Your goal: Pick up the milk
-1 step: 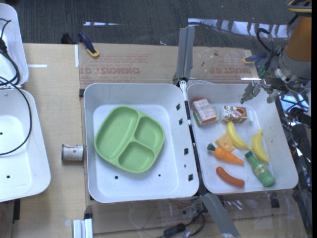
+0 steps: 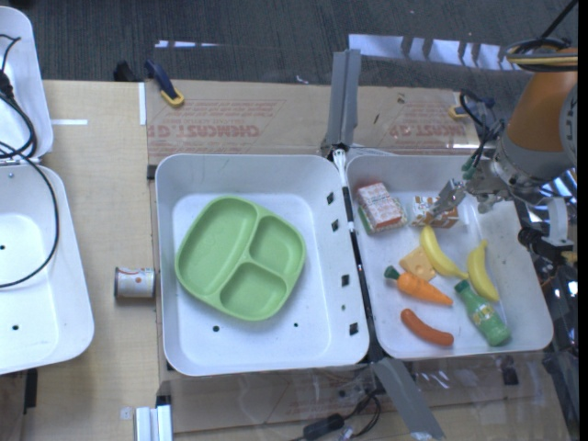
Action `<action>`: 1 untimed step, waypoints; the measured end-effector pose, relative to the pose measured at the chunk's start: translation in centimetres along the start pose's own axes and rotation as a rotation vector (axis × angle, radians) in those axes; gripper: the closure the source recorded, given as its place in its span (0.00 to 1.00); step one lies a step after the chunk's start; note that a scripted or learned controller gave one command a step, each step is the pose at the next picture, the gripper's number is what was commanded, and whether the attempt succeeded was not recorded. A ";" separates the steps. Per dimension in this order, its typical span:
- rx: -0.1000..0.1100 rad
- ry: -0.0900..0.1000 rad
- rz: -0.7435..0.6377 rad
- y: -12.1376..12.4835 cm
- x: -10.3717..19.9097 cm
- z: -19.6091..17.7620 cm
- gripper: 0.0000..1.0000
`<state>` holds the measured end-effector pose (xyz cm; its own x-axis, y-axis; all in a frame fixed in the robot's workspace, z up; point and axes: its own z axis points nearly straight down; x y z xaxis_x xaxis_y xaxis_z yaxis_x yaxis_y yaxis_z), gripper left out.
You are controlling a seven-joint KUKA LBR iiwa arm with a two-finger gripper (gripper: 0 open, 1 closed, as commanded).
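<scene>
The small red and white milk carton point(image 2: 379, 206) lies at the back of the right white bin point(image 2: 537, 333), not picked up yet. The grey gripper point(image 2: 450, 197) hangs just beside it over a small snack pack point(image 2: 432, 211), and I cannot tell its grip. Next, I think it must slide left and close on the carton.

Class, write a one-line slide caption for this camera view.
The claw hovers over the right bin near the milk carton, with bananas and a carrot; a green plate fills the left bin.
</scene>
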<state>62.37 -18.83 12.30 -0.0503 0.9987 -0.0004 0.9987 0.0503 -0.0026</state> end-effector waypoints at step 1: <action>0.001 0.002 0.054 -3.8 -0.7 3.4 0.00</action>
<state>58.63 -19.72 8.88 0.0042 1.0000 0.0012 1.0000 -0.0042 -0.0038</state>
